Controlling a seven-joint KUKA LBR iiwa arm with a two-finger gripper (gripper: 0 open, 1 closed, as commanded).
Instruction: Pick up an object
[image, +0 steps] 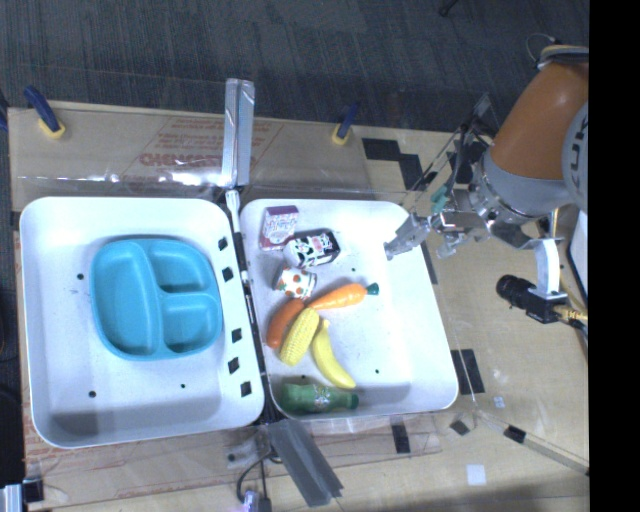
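Over the right bin's (425, 340) far right edge hangs the claw (405, 240), gripping nothing; whether it's open, I cannot tell. Carrot (335, 297), corn (299, 336) and banana (331, 357) lie clustered below.

The gripper (408, 238) hovers at the upper right rim of the right bin (425, 340). Inside that bin, toward its left side, a carrot (335, 297), corn cob (299, 336) and banana (329, 356) cluster together.

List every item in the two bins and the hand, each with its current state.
Blue plastic divided tray: flat in left bin.
Orange carrot: lying on its side.
Yellow corn cob: lying against the carrot.
Yellow banana: lying flat.
Green bottle: on its side at near wall.
Hand: over right bin's edge, holding nothing.
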